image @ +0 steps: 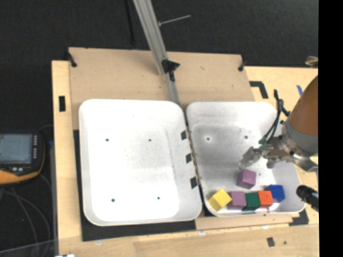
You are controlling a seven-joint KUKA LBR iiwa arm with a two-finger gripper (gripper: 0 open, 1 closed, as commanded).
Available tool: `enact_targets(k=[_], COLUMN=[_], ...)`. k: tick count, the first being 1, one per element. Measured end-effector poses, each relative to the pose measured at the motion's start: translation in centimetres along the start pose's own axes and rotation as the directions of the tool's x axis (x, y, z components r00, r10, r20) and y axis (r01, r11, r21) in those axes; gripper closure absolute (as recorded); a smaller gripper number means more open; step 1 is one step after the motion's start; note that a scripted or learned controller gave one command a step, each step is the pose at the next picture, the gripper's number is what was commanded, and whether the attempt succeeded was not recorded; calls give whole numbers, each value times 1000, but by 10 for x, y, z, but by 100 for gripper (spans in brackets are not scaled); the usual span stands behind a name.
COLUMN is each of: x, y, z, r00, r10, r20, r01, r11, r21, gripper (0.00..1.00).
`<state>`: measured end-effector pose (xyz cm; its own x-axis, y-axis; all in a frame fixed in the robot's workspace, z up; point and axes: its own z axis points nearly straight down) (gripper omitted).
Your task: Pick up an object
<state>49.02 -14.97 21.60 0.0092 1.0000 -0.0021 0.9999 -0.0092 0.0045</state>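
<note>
Item 1. Two-finger metal pincer point(261, 157) on the grey arm with the orange band point(306, 114), which entered from three o'clock. It hung over the right shallow white plastic bin point(214, 123), its tips low. Whether it was released or clenched could not be told; nothing was seen between its tips.

Item 2. Small purple cube point(246, 178), the likeliest thing to pick. It lay just at seven o'clock of the pincer, close but seemingly apart, and stood free on all sides.

Item 3. Row of small blocks along the bin's six o'clock wall: yellow cube point(220, 199), pale purple block point(237, 199), green block point(252, 200), orange-red block point(266, 198), blue cube point(277, 192). They were packed side by side, leaving little room for fingers.

Item 4. Left shallow white plastic bin point(134, 159), at nine o'clock of the right one, the two touching.

Note on handling: the purple cube seemed the better choice, since it was isolated. The pincer would do well to shift toward seven o'clock until centred over the cube, spread wide, align with two opposite faces, descend nearly to the bin floor, then close and lift straight.
</note>
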Motion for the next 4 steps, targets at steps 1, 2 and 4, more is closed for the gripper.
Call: enact_targets(k=[1,2,4], x=[2,1,-1], y=[33,33,34], z=[120,107,96], r00=[1000,1000,1000], r10=[-8,2,12], r20=[1,1,3], r01=[8,-2,-12], r11=[1000,1000,1000], r21=[1,-4,-9], gripper=[0,100,100])
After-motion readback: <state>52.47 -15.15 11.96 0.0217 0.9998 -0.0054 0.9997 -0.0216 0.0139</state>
